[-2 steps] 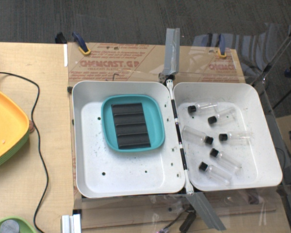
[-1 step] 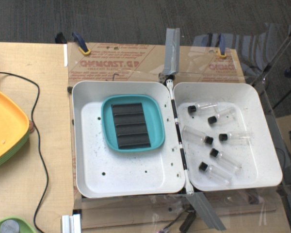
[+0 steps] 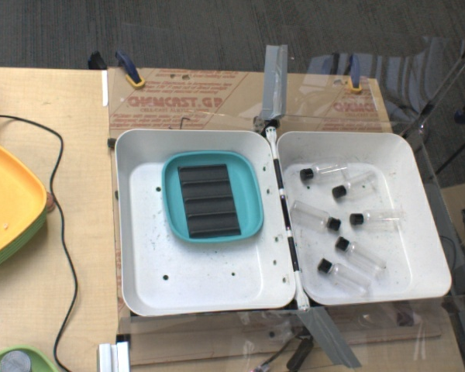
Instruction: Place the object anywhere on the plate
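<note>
Clear plastic vials: six small transparent tubes with black caps (image 3: 340,191) lay loose in the right white bin (image 3: 418,208), scattered at different angles, most apart from one another, a few close to touching. Any of them could serve as the object; none was on the plate.
Teal plate: the rounded-square teal plastic plate (image 3: 248,200) sat flat in the left white bin (image 3: 139,239), toward its far side, with a dark ribbed rectangular insert (image 3: 209,200) filling its middle. Its low, upturned rim looked meant to keep a rolling tube from escaping.
Jaws: I cannot tell how the jaws stood, spread or pressed together.
Dividing edge: the two bins met along a dark hinged seam (image 3: 283,208); a vial would probably have to be lifted over both walls to cross.
Open room, right bin: bare floor lay along the right wall and near corner, so an approach from the right seemed unobstructed; the vials near the seam sat closest to a wall.
Open room, left bin: a broad bare strip ran along the near side of the plate, with narrower margins at its left and far sides.
Surroundings: brown cardboard (image 3: 217,99) lay behind the bins, and on the wooden desk (image 3: 77,208) a yellow dish (image 3: 8,200) and a black cable (image 3: 62,208) stayed well apart.
</note>
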`<state>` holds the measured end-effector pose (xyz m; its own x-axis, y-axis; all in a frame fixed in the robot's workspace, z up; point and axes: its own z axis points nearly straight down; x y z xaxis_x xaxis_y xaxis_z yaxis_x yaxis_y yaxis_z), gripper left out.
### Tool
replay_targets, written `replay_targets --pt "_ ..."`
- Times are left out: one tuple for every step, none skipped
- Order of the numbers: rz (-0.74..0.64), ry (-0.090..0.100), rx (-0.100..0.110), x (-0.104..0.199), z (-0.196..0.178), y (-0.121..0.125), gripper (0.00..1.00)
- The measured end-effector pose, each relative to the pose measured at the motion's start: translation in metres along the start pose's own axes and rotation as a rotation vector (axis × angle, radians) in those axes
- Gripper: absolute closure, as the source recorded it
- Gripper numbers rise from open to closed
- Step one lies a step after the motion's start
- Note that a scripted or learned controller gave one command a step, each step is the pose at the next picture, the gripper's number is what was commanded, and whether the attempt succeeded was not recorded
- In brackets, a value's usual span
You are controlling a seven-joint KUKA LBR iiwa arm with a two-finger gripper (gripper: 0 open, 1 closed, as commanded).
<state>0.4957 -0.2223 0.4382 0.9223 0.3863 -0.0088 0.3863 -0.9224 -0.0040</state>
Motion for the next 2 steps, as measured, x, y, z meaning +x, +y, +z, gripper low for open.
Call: replay_targets --pt "0.111 0.003 -0.001 -0.0159 -0.0017 -0.0067 0.0" --pt "0.193 0.004 -0.002 -0.0157 -0.0021 -0.0068 0.0"
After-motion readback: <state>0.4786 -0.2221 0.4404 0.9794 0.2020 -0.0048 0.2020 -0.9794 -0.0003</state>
